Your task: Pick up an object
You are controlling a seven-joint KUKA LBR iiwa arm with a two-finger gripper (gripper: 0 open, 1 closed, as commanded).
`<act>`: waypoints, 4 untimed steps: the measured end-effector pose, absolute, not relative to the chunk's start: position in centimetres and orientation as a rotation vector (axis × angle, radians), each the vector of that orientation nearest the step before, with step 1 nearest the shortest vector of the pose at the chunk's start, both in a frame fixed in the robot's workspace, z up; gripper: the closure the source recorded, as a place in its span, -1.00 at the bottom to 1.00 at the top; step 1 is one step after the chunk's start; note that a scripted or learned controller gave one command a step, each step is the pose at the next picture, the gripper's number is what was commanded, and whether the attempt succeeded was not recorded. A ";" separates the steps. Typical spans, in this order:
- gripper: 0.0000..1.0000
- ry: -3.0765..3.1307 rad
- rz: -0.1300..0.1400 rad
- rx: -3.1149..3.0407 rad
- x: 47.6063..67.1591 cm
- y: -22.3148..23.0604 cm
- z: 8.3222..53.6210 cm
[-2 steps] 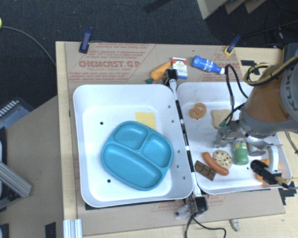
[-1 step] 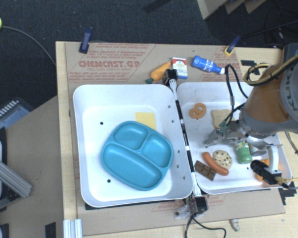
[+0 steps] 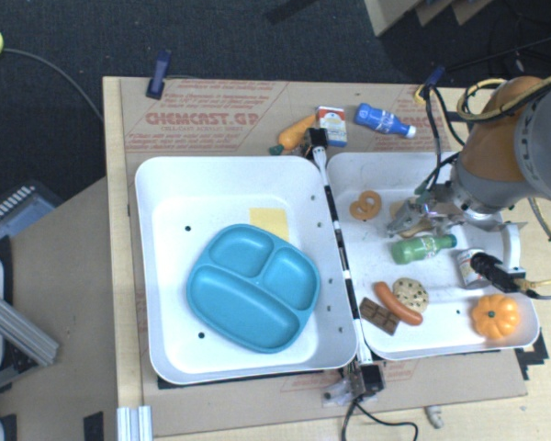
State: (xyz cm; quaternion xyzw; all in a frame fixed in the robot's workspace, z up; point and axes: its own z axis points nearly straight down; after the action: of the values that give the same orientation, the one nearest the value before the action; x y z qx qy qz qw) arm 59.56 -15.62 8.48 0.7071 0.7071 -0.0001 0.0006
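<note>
My gripper (image 3: 421, 215) is low over the middle of the right bin (image 3: 441, 345), at the end of the grey arm with its orange band (image 3: 500, 136). It sits just above a green bottle (image 3: 423, 246) that lies on its side, and may be touching the bottle's top edge. A pretzel (image 3: 365, 205) lies to the gripper's left. Nearer the front lie a cookie (image 3: 410, 293), a red sausage (image 3: 397, 304) and a chocolate bar (image 3: 379, 316). An orange pumpkin (image 3: 496, 318) sits in the front right corner.
The left bin (image 3: 156, 246) holds a blue divided plate (image 3: 253, 286) and a yellow cheese slice (image 3: 269, 219). Behind the bins on the bench lie a blue bottle (image 3: 384, 119), a small carton (image 3: 331, 125) and a carrot (image 3: 297, 133). A small can (image 3: 468, 266) lies by the arm.
</note>
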 end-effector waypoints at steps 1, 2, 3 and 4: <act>1.00 2.220 0.002 2.218 59.6 -15.6 9.5; -1.00 2.220 0.002 2.219 59.6 -15.6 9.5; -1.00 2.220 0.004 2.216 66.8 -14.5 8.7; -1.00 2.222 -0.001 2.221 63.7 -16.1 11.8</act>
State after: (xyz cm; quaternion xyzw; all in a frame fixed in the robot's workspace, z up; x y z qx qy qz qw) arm 63.66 -16.09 11.76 0.7069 0.7073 -0.0004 0.0000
